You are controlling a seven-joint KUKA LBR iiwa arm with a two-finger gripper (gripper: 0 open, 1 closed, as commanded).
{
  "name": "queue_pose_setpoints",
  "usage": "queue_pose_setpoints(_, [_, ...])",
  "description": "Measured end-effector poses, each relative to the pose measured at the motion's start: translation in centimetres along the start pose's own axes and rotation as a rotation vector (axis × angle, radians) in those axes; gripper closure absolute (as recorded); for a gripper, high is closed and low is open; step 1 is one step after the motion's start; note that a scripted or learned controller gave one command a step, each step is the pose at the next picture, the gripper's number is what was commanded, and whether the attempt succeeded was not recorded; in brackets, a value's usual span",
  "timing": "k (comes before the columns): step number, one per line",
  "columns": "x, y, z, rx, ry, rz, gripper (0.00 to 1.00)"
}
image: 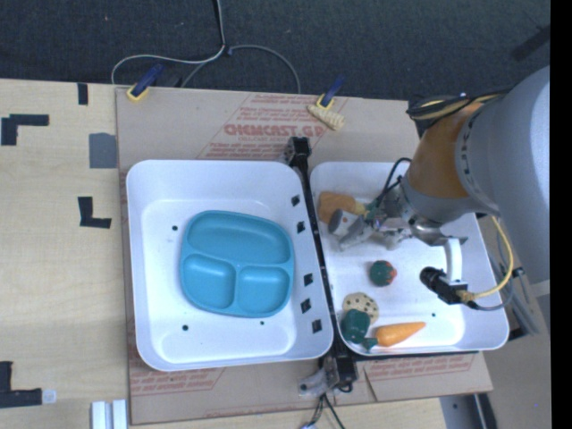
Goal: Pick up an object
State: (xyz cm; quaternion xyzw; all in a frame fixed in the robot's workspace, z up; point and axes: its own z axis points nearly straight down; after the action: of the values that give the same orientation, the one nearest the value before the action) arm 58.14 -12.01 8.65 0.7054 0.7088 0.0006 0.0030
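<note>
The scene is viewed by a single fixed camera mounted above the bench and angled downward at a slant. Both white bins are taken in whole: the left bin [143,266] sits near the middle of the frame and the right bin [478,329] towards the right. The far edge of the bench and a strip of dark floor [357,25] are included along the top. The arm [500,164] is seen large and close, entering from the right.
</note>
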Motion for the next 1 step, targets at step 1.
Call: queue_pose_setpoints(1, [1.64, 8.58, 0.2, 0.027, -0.002, -0.001, 0.0])
